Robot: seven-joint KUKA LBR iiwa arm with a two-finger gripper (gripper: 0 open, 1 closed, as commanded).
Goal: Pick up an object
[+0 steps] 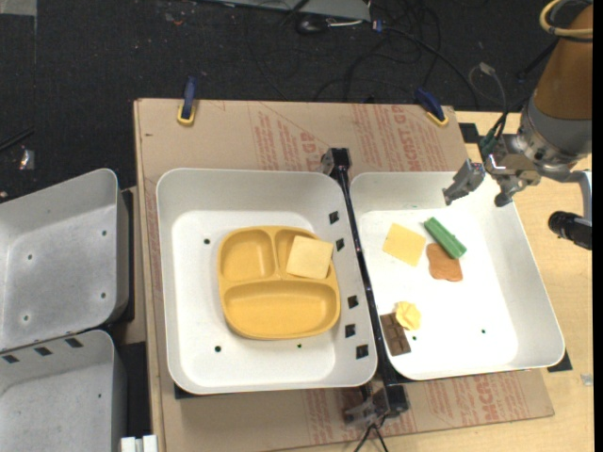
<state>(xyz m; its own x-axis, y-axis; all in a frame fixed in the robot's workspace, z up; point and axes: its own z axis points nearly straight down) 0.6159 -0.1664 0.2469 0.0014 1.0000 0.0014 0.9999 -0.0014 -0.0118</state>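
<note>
The left bin [179, 252] holds a yellow divided plate [279, 285] with a pale square slab [309, 257] in its upper right compartment. The right bin [528, 299] holds a yellow square [404, 244], an orange-brown piece [445, 263], a green bar [444, 237], a small yellow lump [406, 314] and a dark brown block [394, 333]. Both bins sit on a cardboard sheet [245, 135] over dark floor with cables [396, 26]. The green bar runs diagonally, upper left to lower right, touching the orange-brown piece. The gripper [482, 184] hangs over the right bin's upper rim, fingers spread apart, holding nothing.
</note>
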